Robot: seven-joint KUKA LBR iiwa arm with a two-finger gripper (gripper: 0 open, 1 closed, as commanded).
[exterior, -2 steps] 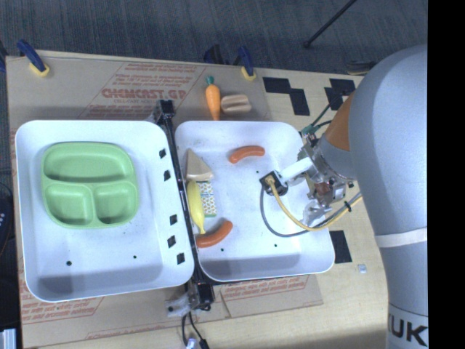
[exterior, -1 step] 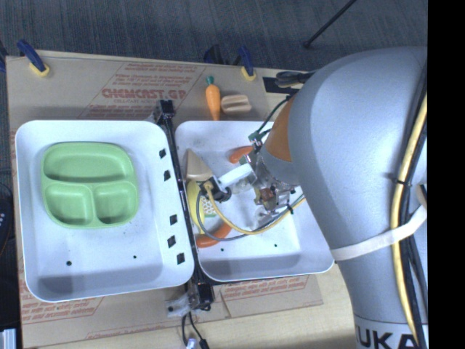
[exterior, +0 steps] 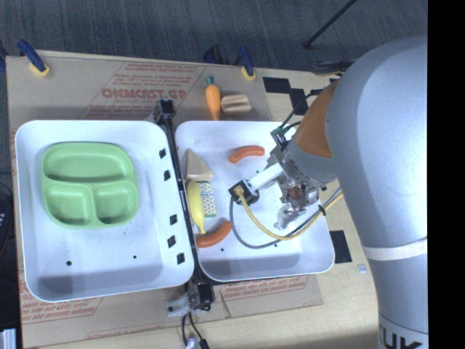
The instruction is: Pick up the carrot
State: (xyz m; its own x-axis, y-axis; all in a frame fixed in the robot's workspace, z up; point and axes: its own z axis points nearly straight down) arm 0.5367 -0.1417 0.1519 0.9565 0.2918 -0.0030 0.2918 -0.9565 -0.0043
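Camera view: the carrot (exterior: 212, 100) lies on the surface just beyond the right bin's (exterior: 312, 257) far rim, beside a small bun (exterior: 235, 105), green top pointing away from the bin. It looks like a light, stiff, smooth toy; I'd pinch across its thick orange middle. My gripper (exterior: 290, 213) hangs inside that bin, well apart from the carrot; whether it's clenched I cannot tell.

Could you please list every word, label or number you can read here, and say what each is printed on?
"CHEMCAST GP": red print on the brown paper sheet behind the bins; the smaller lines around it are too blurred to read.
"UK": white letters, cut off at the frame edge, on the arm's grey base.
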